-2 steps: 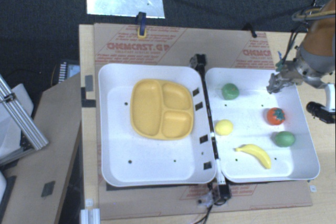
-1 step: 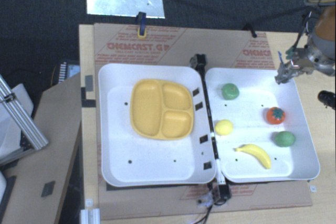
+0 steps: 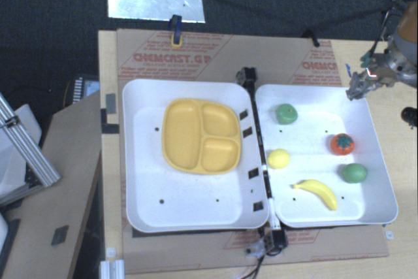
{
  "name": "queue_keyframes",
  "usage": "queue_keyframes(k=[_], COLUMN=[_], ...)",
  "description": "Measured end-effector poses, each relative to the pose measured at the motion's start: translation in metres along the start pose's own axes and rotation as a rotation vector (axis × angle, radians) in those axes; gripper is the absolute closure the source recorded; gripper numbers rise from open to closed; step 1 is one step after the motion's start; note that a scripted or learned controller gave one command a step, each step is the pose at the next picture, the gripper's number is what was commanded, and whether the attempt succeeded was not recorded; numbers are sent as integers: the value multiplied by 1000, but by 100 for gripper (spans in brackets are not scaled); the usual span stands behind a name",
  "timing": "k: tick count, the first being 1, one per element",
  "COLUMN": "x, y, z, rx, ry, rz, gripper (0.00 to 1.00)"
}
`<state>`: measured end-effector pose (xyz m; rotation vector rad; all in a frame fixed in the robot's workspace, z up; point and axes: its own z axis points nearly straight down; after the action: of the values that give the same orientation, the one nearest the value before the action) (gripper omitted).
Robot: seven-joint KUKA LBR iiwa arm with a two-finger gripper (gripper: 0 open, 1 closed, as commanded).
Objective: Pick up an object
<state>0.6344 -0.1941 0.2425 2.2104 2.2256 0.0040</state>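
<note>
Hovering tool (image 3: 358,89) at the right bin's (image 3: 382,160) far right corner; grip state unclear, nothing visibly held.
Nearest pick: tomato (image 3: 341,144) by the bin's right edge. Centre over it, descend straight, avoid green ball (image 3: 354,172) just beside.

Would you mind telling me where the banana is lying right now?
The banana lies in the right bin, near its front edge, below the yellow lemon and left of the lower green fruit.

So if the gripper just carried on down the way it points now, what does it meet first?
Probably the right bin's far right rim or bare floor: the gripper hangs over that corner, and the tomato lies nearer the camera. Depth is unclear.
</note>
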Motion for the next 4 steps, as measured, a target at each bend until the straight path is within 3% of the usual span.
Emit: queue_keyframes(k=[1,4], x=[47,210], y=[-9,-66], z=[10,8], rx=[4,5], ry=[3,5], rz=[-2,-4], gripper=[100,100])
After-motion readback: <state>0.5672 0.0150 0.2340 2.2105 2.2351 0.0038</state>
